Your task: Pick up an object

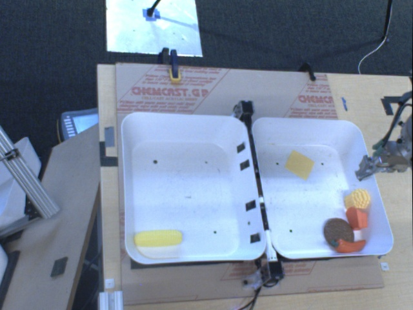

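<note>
the tool (365,168) is seen at the right bin's (310,129) right rim; its opening cannot be told.

A yellow clamp (174,66) grips printed cardboard (193,90) on the surface (106,108); a metal sheet (152,18) lies beyond.

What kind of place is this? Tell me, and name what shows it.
Probably a robotics lab test bench: two white bins clipped side by side on a cardboard sheet, toy food like a yellow block inside, and a gripper at the right bin's edge.
</note>
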Robot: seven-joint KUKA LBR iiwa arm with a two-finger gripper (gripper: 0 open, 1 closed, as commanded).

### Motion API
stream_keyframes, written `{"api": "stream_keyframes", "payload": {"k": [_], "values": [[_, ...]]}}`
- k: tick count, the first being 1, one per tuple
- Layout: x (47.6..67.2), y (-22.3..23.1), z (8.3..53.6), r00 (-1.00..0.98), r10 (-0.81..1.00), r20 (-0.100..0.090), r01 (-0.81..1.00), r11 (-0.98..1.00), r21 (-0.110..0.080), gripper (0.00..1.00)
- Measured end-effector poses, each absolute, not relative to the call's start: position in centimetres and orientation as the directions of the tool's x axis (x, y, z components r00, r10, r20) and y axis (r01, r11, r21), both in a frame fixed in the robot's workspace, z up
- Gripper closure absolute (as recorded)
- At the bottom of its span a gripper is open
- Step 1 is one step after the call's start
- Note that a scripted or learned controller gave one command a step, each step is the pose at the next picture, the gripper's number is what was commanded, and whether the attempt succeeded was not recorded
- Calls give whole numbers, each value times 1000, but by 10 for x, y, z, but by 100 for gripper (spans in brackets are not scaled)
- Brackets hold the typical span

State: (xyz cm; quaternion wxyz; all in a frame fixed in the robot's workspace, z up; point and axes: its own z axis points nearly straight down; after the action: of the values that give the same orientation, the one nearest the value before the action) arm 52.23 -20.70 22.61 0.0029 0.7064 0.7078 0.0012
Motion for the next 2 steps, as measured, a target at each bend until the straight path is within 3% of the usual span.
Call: {"api": "stream_keyframes", "payload": {"k": [1,2], "values": [[487,-208,376,-4,1000,-7,1000,4,18,100],[487,-207,397,-5,1000,-2,1000,5,5,100]]}}
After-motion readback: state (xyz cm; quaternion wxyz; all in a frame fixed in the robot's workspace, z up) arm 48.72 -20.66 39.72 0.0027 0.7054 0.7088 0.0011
